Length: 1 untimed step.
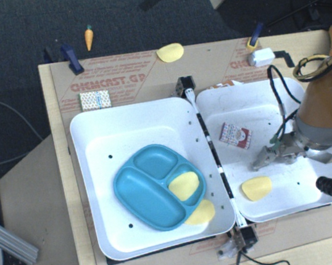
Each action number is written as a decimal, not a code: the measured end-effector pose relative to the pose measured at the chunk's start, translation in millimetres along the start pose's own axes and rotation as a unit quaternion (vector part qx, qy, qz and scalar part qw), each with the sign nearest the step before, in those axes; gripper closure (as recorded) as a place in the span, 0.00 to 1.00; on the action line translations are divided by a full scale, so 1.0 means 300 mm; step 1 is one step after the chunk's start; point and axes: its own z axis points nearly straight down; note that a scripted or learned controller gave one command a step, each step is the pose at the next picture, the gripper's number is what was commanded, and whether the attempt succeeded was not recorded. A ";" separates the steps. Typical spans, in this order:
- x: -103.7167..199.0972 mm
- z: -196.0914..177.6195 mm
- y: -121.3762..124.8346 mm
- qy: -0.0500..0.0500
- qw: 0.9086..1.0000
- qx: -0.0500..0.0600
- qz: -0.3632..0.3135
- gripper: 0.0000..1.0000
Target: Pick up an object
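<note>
**Arm low in the right bin, 3 yellow pieces and a packet in reach**

The arm [328, 110] enters from the right edge of the frame, its orange band hiding part of the right bin's [254, 97] far wall and rim. The gripper [264, 160] sits low over the middle of that bin, pointing toward frame left. Its metal tips are small and blurred against the white floor, so I cannot tell whether they are spread or pressed together; nothing is visibly pinched between them.

Just below and slightly left of the gripper lies a yellow piece [257, 188], apart from it as far as can be judged. Above and to the left, a red-and-white packet [234, 135] lies flat; its print is too small to read.

In the left bin [91, 134] a blue divided plate [150, 187] rests at a slant. 1 yellow piece [184, 185] lies in its lower-right compartment, and another [200, 214] is partly tucked under the plate's edge, so its full shape is hidden.

On the bench beyond the bins, near the top of the frame, sit 1 more yellow piece [170, 52], a small patterned packet [95, 99] and 2 blue clamps [71, 60]. A tiny carrot-shaped object [89, 38] lies on the dark floor beyond. Cables trail off the left edge, cut short by the frame.
</note>
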 end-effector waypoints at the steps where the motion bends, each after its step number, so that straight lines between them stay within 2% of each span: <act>1: 0.189 -0.001 0.195 0.000 1.000 -0.002 -0.002 0.00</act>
